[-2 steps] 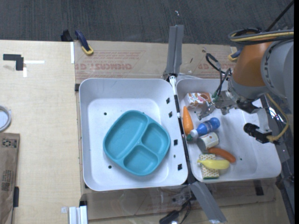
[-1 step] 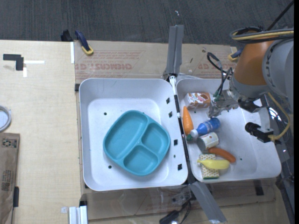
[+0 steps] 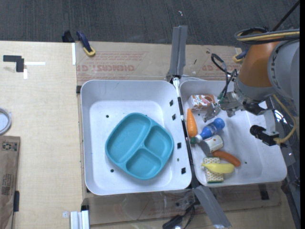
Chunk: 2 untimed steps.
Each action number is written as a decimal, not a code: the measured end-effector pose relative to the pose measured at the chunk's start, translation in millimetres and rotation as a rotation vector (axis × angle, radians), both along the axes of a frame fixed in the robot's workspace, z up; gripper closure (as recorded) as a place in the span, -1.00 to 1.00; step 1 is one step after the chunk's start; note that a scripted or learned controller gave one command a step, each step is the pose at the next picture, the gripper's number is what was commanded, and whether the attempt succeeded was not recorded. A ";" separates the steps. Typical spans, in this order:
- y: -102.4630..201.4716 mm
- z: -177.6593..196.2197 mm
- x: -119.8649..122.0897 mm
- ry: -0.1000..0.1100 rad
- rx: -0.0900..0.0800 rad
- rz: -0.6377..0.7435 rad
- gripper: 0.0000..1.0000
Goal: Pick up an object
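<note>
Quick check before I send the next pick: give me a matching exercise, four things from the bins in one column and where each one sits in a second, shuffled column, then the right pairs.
Things:
1. Light blue plastic divided plate
2. Orange plastic carrot
3. Yellow plastic banana
4. Small bottle with a blue cap

Places:
A. Near front edge of right bin
B. Right bin, against the wall shared with left bin
C. Middle of right bin, just right of the carrot
D. Alone in left bin

Pairs: 1-D, 2-B, 3-A, 4-C
</note>
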<state>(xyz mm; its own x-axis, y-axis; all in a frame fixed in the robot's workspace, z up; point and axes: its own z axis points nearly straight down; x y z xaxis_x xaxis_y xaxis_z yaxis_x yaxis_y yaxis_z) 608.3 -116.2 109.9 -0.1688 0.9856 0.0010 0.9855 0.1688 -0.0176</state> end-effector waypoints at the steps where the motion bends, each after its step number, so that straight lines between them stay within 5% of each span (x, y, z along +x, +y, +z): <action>1: -1.7 5.4 0.2 0.003 0.000 -0.002 1.00; 2: -1.8 5.4 0.1 0.003 -0.001 -0.003 -1.00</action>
<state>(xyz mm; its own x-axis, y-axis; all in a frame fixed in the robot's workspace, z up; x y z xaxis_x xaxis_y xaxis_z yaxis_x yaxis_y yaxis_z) 608.4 -118.0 115.3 -0.1663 0.9861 0.0009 0.9859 0.1663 -0.0208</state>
